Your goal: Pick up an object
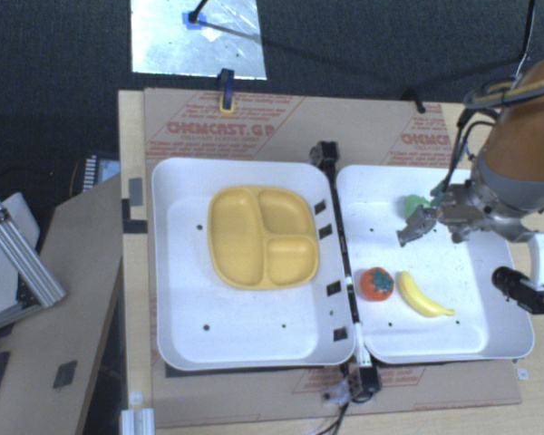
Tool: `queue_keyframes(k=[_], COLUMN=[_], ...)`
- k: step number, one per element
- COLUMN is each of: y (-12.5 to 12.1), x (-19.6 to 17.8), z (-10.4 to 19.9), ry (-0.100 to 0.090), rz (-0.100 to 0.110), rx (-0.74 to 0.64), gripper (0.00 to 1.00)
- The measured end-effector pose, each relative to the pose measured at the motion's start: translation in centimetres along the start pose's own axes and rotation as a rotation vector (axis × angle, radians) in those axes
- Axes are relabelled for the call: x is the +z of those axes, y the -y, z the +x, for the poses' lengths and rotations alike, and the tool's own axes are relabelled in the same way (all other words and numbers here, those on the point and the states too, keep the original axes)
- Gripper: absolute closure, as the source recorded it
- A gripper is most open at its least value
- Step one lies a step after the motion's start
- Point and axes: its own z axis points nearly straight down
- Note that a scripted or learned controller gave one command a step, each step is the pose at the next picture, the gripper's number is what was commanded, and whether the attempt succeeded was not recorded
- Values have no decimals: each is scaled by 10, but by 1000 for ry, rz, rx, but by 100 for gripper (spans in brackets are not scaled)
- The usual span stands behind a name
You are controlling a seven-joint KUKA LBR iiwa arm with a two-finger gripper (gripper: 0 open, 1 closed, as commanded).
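In the left bin [177, 270] lies a yellow divided plate [261, 236], flat, sitting toward the middle and a little to twelve o'clock of centre. It is broad and shallow, nothing my claw would close around easily, and I judge it is there as a place for things rather than as a target.

Crossing the dark divider [337, 243] between the bins, I come to the right bin [435, 338]. At about seven o'clock in it sits a tomato [376, 284], red-orange with a green stem cap, and just beside it, toward four o'clock from the tomato, a banana [423, 297] lying flat with its curve opening upward and away from me. The two are close but I cannot tell whether they touch. Both lie loose on the bin floor, so either could serve as the object to pick up.

My claw [417, 227] hangs over the upper part of the right bin, at roughly twelve o'clock from the banana and well apart from it. A small green thing [414, 205] shows right at the fingers, but whether it sits between them or merely beside them I cannot tell, nor can I tell whether they are spread or closed. My guess is that the green thing is my target.
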Motion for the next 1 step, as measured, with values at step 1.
queue_keyframes(k=[1], y=[-2], x=[-5], z=[0], ry=[1], rz=[-11], rx=[-2], gripper=[0])
